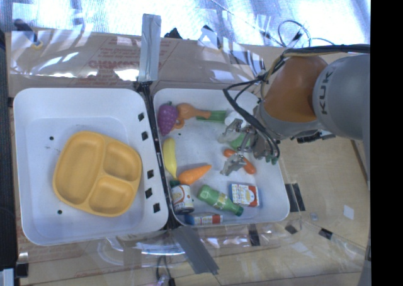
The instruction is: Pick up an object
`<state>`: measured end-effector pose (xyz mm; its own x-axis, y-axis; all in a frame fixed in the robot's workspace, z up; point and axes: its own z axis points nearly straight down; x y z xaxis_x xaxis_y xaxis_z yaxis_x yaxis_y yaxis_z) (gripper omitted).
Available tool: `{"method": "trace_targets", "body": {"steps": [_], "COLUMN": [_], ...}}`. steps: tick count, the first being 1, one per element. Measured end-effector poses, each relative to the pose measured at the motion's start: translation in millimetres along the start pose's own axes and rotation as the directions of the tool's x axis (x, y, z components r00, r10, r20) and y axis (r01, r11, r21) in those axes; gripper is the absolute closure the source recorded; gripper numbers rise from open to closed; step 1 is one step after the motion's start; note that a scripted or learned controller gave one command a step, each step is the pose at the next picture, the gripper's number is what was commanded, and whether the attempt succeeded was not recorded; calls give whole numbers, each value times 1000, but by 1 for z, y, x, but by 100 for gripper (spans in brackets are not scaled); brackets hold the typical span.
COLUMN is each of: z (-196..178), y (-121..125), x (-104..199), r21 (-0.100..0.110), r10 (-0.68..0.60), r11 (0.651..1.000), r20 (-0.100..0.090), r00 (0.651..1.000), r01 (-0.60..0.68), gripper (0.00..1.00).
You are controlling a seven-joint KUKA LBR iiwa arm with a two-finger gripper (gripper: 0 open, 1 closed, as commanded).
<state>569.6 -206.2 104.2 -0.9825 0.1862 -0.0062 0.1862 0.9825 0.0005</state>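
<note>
We've got the gripper (pixel 236 146) down inside the right bin (pixel 271 206), w/ the arm (pixel 315 92) reaching in from the right, and the fingers look spread, one up near the green piece, one lower, straddling a small orange toy (pixel 242 160) at the bin's right-middle. Nothing's pinched that we can see, so the pick isn't done yet; we reckon we're at the approach/close stage, w/ squeeze and lift left to go. Other candidates sit nearby: orange carrot (pixel 194 172) just left of the fingers, yellow banana (pixel 169 156) by the divider, purple grapes (pixel 167 116) top left, green bottle (pixel 220 199) and red-and-white carton (pixel 244 194) below. Left bin (pixel 31 215) holds the yellow divided plate (pixel 96 172), well apart from the action.
</note>
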Motion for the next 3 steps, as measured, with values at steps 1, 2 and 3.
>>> {"method": "trace_targets", "body": {"steps": [1, 2, 3], "z": [0, 0, 0], "y": [0, 0, 0], "x": [0, 0, 0], "r21": [0, 0, 0], "r10": [0, 0, 0], "r11": [1000, 1000, 1000], "r20": [0, 0, 0], "r00": [1000, 1000, 1000], "r01": [0, 0, 0], "gripper": [0, 0, 0]}}
